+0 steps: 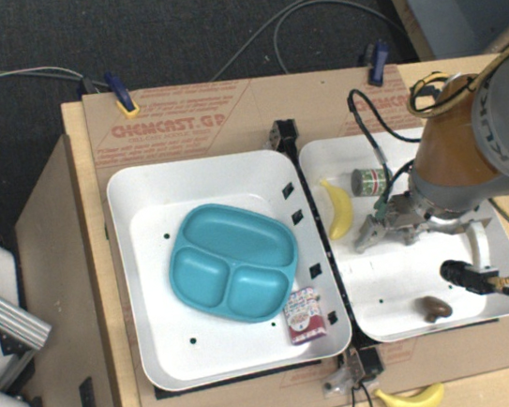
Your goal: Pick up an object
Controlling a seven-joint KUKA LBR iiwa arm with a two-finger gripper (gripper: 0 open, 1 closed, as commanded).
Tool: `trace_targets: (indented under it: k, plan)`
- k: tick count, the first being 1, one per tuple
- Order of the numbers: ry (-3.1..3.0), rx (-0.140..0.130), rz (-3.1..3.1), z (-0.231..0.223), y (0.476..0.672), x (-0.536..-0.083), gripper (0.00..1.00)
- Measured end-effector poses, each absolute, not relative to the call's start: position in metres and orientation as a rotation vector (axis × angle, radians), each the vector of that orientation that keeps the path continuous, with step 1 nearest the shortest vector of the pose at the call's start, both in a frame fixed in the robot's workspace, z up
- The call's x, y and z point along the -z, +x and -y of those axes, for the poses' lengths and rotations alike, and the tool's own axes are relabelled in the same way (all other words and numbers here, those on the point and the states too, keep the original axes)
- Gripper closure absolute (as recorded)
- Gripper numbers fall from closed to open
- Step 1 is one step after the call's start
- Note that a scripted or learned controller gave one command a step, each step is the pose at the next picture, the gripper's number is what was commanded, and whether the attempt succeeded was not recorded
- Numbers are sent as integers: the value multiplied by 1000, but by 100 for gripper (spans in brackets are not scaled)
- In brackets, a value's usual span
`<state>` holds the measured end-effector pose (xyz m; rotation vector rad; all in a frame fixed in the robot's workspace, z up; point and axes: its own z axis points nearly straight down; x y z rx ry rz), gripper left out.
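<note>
My gripper (378, 224) hangs low over the right bin (385, 316), just right of a yellow banana (337, 209) that lies against the bin's left wall. A small can with a green label (369, 180) lies right behind the gripper. A brown lump (434, 308) rests near the bin's front edge. The arm's grey body and orange band (450, 149) hide the right part of this bin. In the left bin (140, 262) lie a teal divided plate (233, 262) and a small pink and red packet (304, 316) at the front right corner.
A black divider with clips (310, 227) runs between the two bins. A black plug with a yellow cable (466, 276) hangs over the right bin's front right. A second banana (413, 400) lies outside on the cardboard bench, in front of the bins.
</note>
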<state>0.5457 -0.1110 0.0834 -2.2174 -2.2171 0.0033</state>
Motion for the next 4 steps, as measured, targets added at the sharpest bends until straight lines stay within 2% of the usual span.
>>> trace_targets:
  k: [1, 3, 4]
  plan:
    - [-2220, 2, 2219, 111, 547, -96, 100]
    - [-2224, 8, 2228, 117, 545, -217, 100]
    - [-2221, 3, 2224, 117, 546, -224, 100]
